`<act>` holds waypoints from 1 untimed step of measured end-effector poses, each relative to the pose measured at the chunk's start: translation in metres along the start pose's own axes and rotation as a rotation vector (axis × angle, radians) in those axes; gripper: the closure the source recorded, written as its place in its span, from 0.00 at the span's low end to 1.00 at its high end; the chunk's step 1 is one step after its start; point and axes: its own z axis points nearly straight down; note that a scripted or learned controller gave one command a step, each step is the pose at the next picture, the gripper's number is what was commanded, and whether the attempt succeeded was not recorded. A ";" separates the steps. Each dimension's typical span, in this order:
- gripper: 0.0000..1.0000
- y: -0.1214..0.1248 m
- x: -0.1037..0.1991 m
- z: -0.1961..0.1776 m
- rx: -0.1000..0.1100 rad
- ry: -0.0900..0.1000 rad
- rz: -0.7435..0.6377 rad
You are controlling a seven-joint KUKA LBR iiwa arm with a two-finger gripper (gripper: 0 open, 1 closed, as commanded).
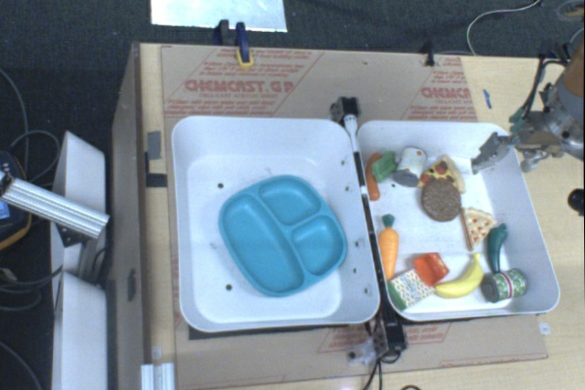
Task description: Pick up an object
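Along the right bin's [547,274] floor lies a loose cluster of toy food, any piece of which satisfies the task. Nearest the gripper [489,153] is the brown round patty [441,201], lying flat just below a small pizza-like piece [445,170] and above a pizza slice [477,226]. The patty lies below and to the left of the gripper in the camera view; being round, it has no long axis, so approach angle is not constrained by its shape. Elongated alternatives are the carrot [388,248], long axis running up-down beside the bin divider, and the banana [461,281], curved along the near wall next to a red piece [430,268] and a can [504,285]. A dark green vegetable [495,247] stands just above the can. The gripper hangs over the bin's upper right corner, close to the rim; whether its jaws stand wide or narrow cannot be told at this resolution, and nothing is visible between them. Open floor exists around the patty's right side, giving clearance there; items near the walls and the divider offer less. The left bin [201,196] holds a blue divided tray [281,235], well apart from the gripper.
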 end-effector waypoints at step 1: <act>0.00 -0.001 0.059 0.090 0.002 0.001 -0.001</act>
